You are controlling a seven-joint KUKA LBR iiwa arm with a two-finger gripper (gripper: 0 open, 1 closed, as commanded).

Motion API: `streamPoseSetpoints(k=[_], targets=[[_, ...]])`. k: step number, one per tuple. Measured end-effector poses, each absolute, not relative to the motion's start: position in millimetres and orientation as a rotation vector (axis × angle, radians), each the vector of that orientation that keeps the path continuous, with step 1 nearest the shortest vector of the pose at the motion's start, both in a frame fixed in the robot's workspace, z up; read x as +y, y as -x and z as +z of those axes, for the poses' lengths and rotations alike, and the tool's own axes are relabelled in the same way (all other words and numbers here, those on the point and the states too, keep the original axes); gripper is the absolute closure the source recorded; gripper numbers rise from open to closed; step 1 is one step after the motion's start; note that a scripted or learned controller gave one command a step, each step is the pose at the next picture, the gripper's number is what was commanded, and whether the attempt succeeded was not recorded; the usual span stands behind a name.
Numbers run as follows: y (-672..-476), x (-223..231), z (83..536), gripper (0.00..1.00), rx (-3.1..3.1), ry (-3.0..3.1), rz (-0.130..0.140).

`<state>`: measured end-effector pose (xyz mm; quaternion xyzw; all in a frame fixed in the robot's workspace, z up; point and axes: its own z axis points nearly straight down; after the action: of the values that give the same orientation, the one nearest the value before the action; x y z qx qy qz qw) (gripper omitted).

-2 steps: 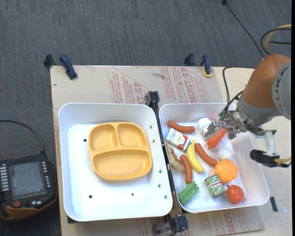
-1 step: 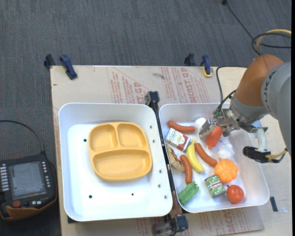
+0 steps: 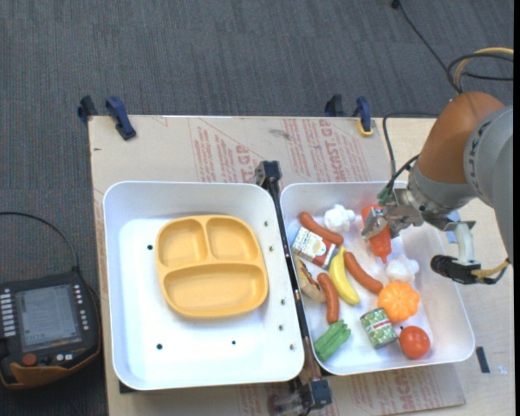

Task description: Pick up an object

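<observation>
Two shallow white bins sat side by side on the counter [image 3: 199, 146]. The left bin [image 3: 130, 319] held one thing, a yellow divided plate [image 3: 212, 265] lying flat near its middle. The right bin [image 3: 455, 319] was crowded with toy food: a sausage [image 3: 320, 229] at the upper left, a small printed carton [image 3: 314, 247] just below it, a banana [image 3: 343, 279] at the centre, a second sausage [image 3: 363, 272] at the banana's 3 o'clock, and a third sausage [image 3: 329, 297] standing nearly upright at its 7 o'clock. A green pepper [image 3: 332, 340] lay at 6 o'clock of the bin, a green-labelled can [image 3: 379, 327] beside it, a tomato [image 3: 413, 341] at the can's 4 o'clock, and an orange pumpkin [image 3: 399, 300] at its 1 o'clock. White lumps (hard to name) lay at the top [image 3: 338, 217] and right [image 3: 401, 268].

The jaws [image 3: 380, 225] were low in the bin's upper half, at the end of the arm [image 3: 455, 159] that reached in from 3 o'clock. A red-orange piece [image 3: 380, 244], perhaps a carrot, lay directly beneath them, extending toward 6 o'clock. Whether the jaws were apart or together, or gripping that piece, could not be told.
</observation>
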<state>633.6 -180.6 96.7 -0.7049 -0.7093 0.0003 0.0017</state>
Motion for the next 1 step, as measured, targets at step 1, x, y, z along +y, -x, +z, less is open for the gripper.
streamPoseSetpoints(k=[1], targets=[[-588.8, -169.2, 172.8, 1.00, -2.218, 2.222, 0.001]])
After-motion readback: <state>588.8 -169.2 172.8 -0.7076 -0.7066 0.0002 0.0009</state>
